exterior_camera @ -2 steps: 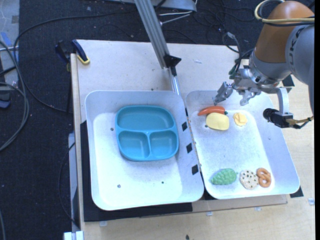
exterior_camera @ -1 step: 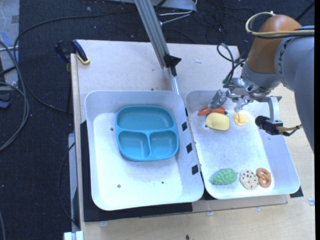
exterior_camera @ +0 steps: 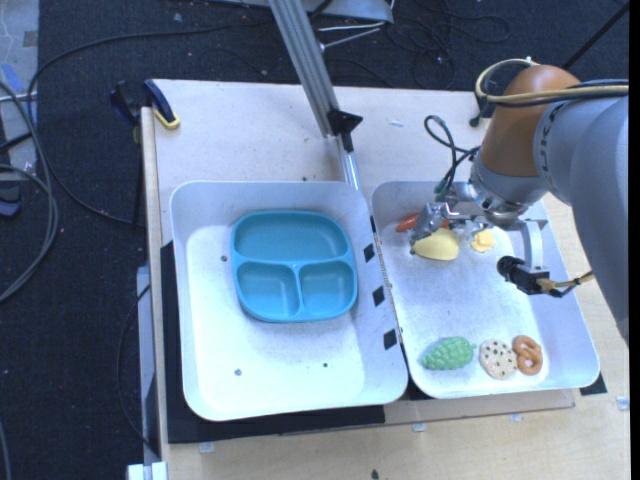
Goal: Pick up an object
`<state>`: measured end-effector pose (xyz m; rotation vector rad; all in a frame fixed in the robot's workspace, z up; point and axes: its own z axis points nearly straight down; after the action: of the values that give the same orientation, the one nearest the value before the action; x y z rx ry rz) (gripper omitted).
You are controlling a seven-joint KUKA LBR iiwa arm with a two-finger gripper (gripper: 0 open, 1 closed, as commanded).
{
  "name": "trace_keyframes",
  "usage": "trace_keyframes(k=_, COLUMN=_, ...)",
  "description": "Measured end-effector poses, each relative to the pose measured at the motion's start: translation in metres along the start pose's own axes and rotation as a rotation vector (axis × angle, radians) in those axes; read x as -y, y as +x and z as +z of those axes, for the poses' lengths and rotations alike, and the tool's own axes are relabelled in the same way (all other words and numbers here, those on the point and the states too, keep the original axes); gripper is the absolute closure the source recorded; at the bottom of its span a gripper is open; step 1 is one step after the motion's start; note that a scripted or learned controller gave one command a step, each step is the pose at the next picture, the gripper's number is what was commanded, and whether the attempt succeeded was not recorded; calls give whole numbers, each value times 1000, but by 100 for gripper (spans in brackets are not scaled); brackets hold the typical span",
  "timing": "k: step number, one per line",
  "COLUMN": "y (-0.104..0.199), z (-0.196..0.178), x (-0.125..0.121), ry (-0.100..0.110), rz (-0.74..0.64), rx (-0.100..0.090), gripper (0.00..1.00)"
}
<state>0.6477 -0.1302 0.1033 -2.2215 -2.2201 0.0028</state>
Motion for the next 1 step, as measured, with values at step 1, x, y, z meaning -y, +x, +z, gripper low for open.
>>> trace_keyframes(k=1, y=0, z=-12, x=-1, ry=-4, rz=0, rx=1, gripper=100)
